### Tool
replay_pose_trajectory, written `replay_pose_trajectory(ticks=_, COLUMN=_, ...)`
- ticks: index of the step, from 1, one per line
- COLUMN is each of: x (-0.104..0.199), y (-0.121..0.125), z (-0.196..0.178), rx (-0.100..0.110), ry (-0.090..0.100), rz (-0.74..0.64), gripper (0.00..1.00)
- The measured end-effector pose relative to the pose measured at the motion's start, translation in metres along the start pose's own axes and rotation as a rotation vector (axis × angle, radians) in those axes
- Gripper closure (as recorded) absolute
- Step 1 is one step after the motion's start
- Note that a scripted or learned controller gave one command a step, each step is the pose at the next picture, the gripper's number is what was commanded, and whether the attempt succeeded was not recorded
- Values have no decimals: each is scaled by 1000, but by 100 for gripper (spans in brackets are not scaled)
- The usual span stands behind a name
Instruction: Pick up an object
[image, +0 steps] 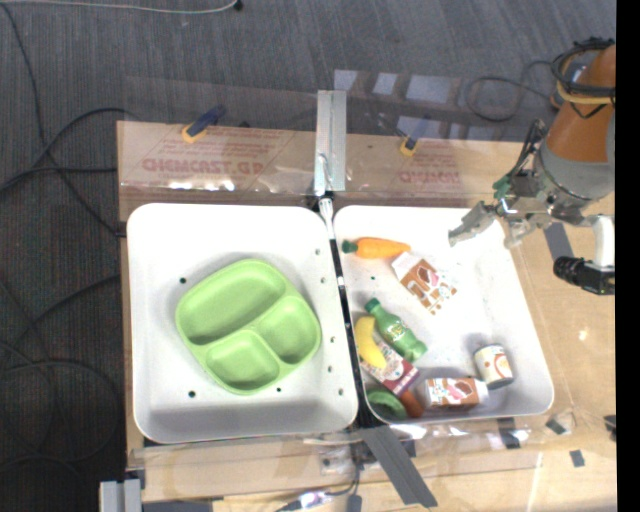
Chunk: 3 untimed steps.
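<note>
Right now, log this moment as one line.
gripper: above right bin upper right, holding nothing | carrot, carton, bottle in bin | green tray: left bin

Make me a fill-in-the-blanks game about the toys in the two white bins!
1. The green tray lies in the ____ bin.
2. The carrot is colored ____.
3. The banana lies beside a green ____.
4. The claw is over the ____ bin.

Missing words: left; orange; bottle; right
</note>
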<state>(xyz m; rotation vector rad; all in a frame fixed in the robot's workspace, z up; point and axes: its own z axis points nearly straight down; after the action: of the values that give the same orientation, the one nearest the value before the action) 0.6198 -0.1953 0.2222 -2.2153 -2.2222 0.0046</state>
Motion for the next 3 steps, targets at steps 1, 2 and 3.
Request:
replay_pose_trajectory(ticks=1, x=46, y=-26, z=112, rx=0, ry=-1, rz=22, gripper=0)
replay_pose_trajectory(ticks=2, x=20, y=16, z=129, rx=-19, ry=0, rz=3, gripper=0)
replay_pose_trajectory(ticks=3, x=21, y=17, z=121, rx=-21, ry=-2, rz=0, gripper=100)
